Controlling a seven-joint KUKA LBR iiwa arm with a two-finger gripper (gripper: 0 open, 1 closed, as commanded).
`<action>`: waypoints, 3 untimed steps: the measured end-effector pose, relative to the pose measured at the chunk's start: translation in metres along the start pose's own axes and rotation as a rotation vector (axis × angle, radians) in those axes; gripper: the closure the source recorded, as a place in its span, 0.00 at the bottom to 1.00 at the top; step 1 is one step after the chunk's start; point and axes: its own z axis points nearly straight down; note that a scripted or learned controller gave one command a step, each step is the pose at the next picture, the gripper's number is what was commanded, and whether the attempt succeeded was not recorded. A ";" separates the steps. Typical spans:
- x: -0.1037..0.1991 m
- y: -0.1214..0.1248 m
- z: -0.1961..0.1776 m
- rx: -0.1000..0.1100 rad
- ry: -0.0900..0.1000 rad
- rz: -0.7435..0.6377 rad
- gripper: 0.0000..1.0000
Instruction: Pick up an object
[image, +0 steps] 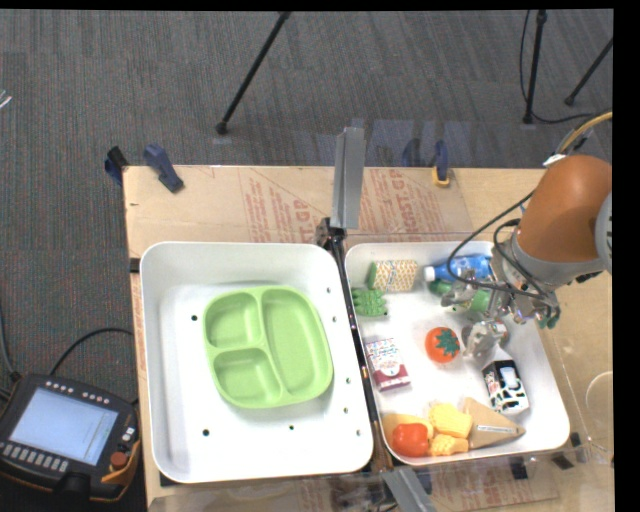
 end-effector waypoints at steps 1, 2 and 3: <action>0.052 0.002 0.001 0.000 0.002 0.042 0.00; 0.050 0.004 -0.010 -0.001 -0.001 0.039 1.00; 0.093 0.065 -0.046 0.001 -0.001 0.086 1.00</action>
